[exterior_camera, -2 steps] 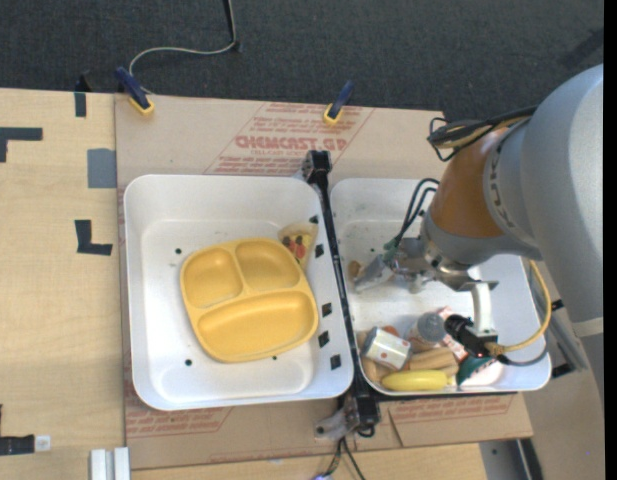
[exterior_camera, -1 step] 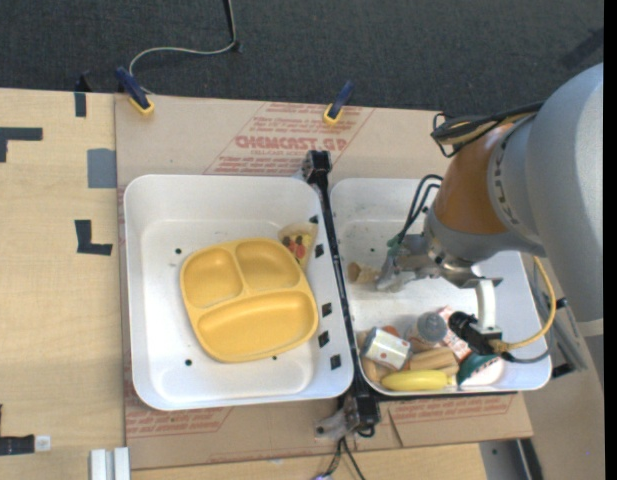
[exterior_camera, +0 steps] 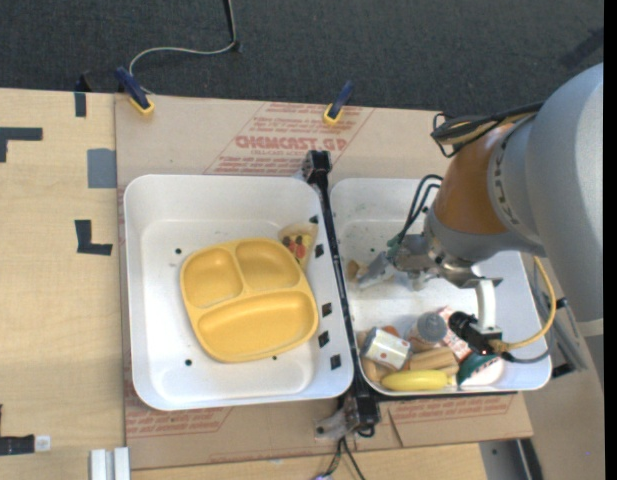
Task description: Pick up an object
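Note:
My gripper [exterior_camera: 390, 266] hangs low over the upper left part of the right bin [exterior_camera: 380, 200], below the orange wrist band. A small tan piece [exterior_camera: 354, 266] lies just left of it, next to the divider. A heap of small objects sits at the bin's front: a yellow banana [exterior_camera: 418, 379], a white box [exterior_camera: 386, 349], a grey round lid [exterior_camera: 431, 325], a brown block [exterior_camera: 440, 354] and a green and white item [exterior_camera: 481, 368]. I see nothing held in the gripper.
The left bin [exterior_camera: 148, 268] holds a yellow divided plate [exterior_camera: 250, 298] and a small yellow and red item [exterior_camera: 300, 241] by the divider. Two blue and yellow clamps [exterior_camera: 135, 90] [exterior_camera: 338, 104] pin the cardboard at the back. A cable loops across the dark floor behind.

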Controlling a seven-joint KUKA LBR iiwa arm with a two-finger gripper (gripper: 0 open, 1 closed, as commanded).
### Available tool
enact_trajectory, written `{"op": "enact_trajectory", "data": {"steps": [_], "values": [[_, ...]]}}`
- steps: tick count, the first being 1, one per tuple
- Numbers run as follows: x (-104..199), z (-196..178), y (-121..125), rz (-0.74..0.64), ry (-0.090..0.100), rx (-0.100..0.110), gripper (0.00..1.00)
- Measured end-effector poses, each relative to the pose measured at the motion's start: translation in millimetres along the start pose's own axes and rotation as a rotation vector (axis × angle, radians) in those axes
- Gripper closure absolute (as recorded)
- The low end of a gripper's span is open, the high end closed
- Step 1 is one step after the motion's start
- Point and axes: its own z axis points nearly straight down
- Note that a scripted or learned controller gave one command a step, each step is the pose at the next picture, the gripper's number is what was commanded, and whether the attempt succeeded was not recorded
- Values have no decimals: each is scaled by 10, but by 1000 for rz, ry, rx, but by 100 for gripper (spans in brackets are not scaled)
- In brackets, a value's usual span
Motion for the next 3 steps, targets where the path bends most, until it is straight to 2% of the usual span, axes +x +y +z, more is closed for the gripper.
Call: {"op": "enact_trajectory", "data": {"steps": [1, 3], "values": [[-16, 99, 444, 0, 4, 2, 0], [-12, 111, 1089, -2, 3, 3, 0]]}}
